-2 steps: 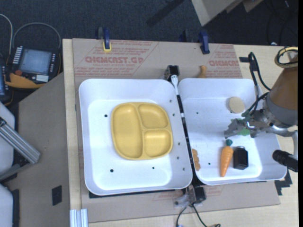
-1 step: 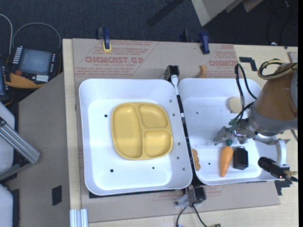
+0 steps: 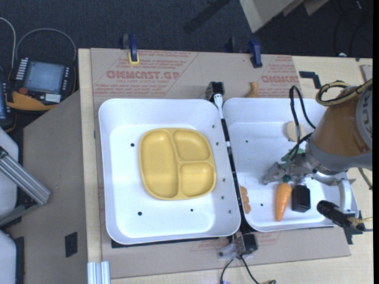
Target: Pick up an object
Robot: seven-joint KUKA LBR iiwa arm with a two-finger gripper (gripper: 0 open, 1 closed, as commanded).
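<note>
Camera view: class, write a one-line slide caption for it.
Arm's gripper low in right bin beside toy carrot; yellow divided plate in left bin.

Arm crowds carrot; right bin's left half open.

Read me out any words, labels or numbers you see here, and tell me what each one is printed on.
"CHEMCAST G.P": red print on the brown board behind the left bin.
Same red print behind the right bin, cut off and too blurred to read fully.
Handheld screen at left: too small to read.
</note>
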